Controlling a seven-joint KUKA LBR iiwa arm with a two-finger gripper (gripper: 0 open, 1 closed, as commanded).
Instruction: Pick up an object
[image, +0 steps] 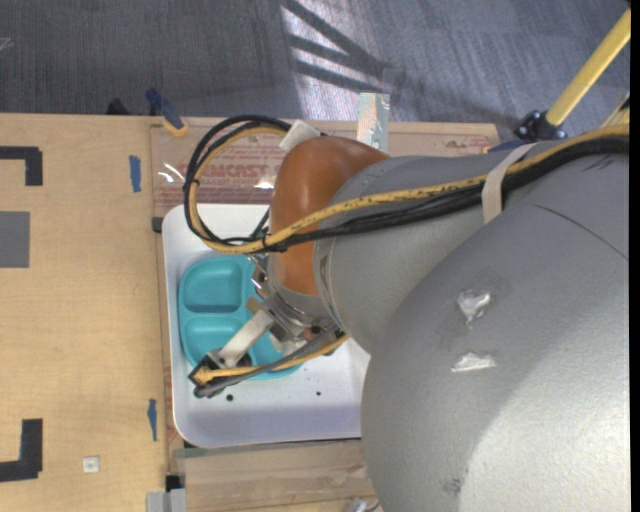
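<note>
A teal divided dish lies in the left part of a white bin. My gripper hangs low over the dish's right side, below the orange band of the wrist. The big grey arm covers the gripper's tip and the dish's right half. Nothing can be seen held.
The arm's body fills the right and middle of the view and hides most of the bin. A brown cardboard-coloured bench top with black and blue tape marks lies to the left. Small dark specks dot the bin floor near its front.
</note>
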